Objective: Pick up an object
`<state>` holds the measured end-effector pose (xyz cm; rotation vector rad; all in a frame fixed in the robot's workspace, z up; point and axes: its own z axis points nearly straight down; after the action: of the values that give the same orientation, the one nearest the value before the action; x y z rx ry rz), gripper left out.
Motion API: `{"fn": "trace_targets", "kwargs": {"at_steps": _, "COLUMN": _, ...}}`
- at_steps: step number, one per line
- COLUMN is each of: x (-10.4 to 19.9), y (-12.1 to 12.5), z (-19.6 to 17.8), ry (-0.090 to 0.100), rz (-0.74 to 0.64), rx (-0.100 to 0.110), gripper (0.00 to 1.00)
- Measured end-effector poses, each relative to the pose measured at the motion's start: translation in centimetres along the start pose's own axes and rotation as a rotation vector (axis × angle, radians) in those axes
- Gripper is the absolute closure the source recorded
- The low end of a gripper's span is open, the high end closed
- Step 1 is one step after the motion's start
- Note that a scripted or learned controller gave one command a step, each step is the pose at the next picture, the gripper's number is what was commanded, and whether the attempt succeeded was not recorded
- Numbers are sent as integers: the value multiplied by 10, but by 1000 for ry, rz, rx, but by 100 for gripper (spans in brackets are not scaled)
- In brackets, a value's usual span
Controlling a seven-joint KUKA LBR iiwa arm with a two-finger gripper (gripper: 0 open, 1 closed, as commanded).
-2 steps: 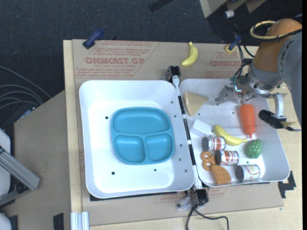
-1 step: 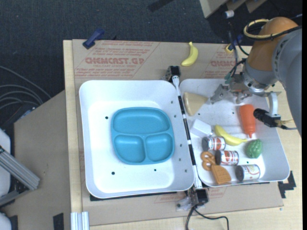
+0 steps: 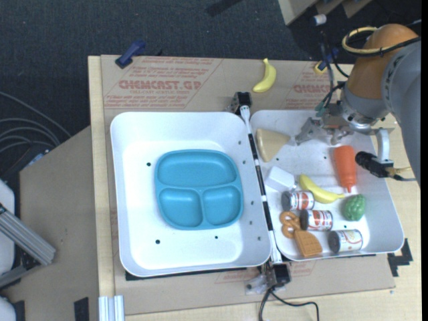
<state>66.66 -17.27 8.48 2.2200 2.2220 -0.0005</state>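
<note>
Right bin (image 3: 384,236), near to far: cans (image 3: 321,219), broccoli (image 3: 354,206), banana (image 3: 319,191), carrot (image 3: 345,166). Pincer (image 3: 321,127) hovers at the far end, spread and empty. Advice: descend squarely over the isolated carrot, straddling its width, clear of the wall.

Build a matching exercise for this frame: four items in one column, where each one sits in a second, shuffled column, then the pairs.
Items
1. blue divided tray
2. yellow banana
3. orange bottle
4. green broccoli

Places
A. in the right bin, near its right wall, just below the orange bottle
B. on the brown board behind the bins, outside both
C. in the middle of the left bin
D. in the right bin, just below the gripper

Pairs: 1-C, 2-B, 3-D, 4-A
</note>
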Motion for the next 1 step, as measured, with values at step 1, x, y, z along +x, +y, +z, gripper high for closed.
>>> {"fn": "trace_targets", "kwargs": {"at_steps": 1, "x": -5, "y": 0, "z": 0, "ry": 0, "rz": 0, "rx": -1, "gripper": 0}}
